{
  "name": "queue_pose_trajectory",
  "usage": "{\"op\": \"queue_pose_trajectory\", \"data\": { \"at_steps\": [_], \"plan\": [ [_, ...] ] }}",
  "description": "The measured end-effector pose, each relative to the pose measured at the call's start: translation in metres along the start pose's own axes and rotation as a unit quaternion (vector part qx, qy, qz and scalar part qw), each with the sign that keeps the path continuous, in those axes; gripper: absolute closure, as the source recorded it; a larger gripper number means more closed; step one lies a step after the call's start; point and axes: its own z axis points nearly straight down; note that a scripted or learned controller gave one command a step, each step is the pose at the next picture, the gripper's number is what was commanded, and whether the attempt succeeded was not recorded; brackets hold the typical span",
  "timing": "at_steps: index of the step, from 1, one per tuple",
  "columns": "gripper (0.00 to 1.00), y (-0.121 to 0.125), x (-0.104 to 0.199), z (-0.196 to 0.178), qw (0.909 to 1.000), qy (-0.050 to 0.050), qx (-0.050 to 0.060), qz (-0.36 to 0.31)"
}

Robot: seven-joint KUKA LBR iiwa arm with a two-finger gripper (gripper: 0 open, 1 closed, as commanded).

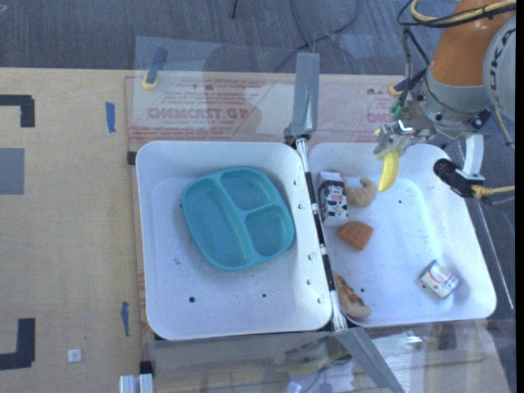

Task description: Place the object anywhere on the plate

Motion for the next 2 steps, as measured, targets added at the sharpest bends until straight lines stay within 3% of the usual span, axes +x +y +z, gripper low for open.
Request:
{"op": "queue_pose_trajectory", "data": {
  "at_steps": [1,2],
  "plan": [
    [1.0,0.007,0.066,0.013,0.9927,0.001,0.002,0.12],
    [1.0,0.018,0.154,0.013,0.9986,0.002,0.001,-0.054]
  ]
}}
